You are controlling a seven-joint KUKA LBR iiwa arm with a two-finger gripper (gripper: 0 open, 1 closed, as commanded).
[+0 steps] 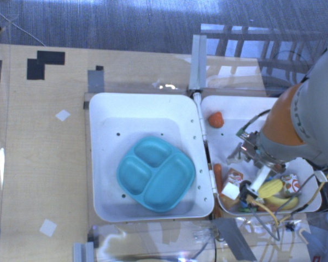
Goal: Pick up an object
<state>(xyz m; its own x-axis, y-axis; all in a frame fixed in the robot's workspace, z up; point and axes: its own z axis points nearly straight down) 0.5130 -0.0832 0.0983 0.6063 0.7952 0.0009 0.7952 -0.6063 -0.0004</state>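
1. Arm position. My arm (317, 113) enters from the right side of the camera view. Its orange band (281, 119) lies over the right bin (235, 105). The wrist points down and to the left, into the near half of that bin.

2. End effector state. My end effector (247, 156) is low over the middle of the right bin, just above the cluster of items at the near wall. The wrist hardware covers it. I cannot tell whether it is released, clenched or grasping an item. I also cannot tell whether it touches anything.

3. Candidate items. All of them lie in the right bin.
- An orange ball (216, 119) rests alone in the far left corner, next to the divider wall and well apart from my end effector.
- An orange stick-shaped item (217, 172) lies along the left wall, near my end effector.
- A white box (230, 190) with a printed face sits just beside the stick, at the near left corner.
- A banana (272, 189) lies against the near wall, below my wrist.
- A small can with a red and white label (291, 184) sits just to the right of the banana and touches it or nearly does.

4. Other contents. The left bin (98, 162) holds a blue divided plate (156, 173), lying flat towards the near right corner. Both bins stand side by side on the pale wooden worktop (44, 162).
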